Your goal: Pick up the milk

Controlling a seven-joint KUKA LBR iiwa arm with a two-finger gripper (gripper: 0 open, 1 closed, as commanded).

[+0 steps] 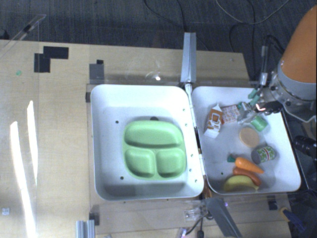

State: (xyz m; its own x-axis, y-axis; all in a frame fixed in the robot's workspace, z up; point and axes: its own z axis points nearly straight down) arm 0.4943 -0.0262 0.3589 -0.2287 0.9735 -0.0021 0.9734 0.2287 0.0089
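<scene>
The arm is cut off at the right edge, and the jaws of its gripper are too blurred for their state to be told. The milk, a small carton, is seen lying in the right bin, left of the gripper and apart from it. A green tray is held in the left bin. The pale wooden bench is backed by dark carpet crossed by cables.

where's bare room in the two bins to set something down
Left bin: bare floor all around the green divided tray, widest above it. Right bin: bare lower left, between the milk carton and the banana. Crowded along its right, from the tool down past the can and carrot.
</scene>
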